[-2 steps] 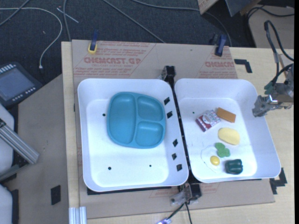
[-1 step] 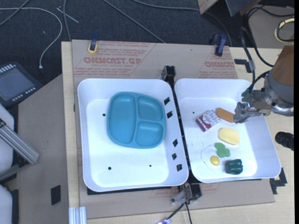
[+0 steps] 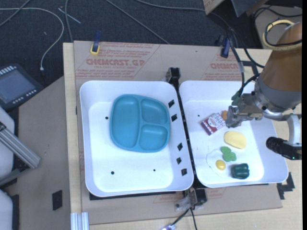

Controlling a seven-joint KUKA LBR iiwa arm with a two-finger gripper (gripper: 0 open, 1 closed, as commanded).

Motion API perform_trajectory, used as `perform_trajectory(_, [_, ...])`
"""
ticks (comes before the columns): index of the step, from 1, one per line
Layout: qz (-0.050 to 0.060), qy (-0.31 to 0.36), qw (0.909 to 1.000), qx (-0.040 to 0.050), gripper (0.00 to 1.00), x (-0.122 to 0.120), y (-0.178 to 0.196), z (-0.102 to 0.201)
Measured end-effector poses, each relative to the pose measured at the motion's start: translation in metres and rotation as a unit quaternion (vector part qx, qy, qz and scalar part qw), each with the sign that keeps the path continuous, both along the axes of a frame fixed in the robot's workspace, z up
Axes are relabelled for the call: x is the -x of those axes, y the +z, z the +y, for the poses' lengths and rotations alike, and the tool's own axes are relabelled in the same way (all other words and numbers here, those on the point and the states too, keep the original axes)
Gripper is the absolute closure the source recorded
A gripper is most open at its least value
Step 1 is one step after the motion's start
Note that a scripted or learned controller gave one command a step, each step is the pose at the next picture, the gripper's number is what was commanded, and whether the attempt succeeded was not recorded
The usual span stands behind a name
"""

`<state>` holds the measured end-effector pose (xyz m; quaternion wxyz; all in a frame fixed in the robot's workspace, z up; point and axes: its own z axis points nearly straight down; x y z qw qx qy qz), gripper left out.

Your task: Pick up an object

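In the right bin [image 3: 201,97] lie a red and white snack packet [image 3: 212,123], a pale yellow lemon-shaped piece [image 3: 235,139], a small green leafy piece [image 3: 228,153], a small yellow piece [image 3: 220,165] and a dark green pepper [image 3: 240,170]. My gripper [image 3: 232,119] hangs low over the bin, just right of the packet and above the lemon piece. A small orange bit [image 3: 224,115] shows beside its tip.
The left bin [image 3: 96,171] holds a blue divided plate [image 3: 140,122]. A black clamp [image 3: 173,74] sits at the top of the seam between the bins. Cables run across the dark floor at the back, and a monitor [image 3: 17,84] stands at the left.
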<state>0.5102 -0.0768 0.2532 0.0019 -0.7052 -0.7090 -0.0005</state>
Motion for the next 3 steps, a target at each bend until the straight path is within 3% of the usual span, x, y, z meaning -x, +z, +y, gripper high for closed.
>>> perform_trajectory(3, [0.001,0.000,1.0000,0.0002,1.00,0.016,-0.036,0.149])
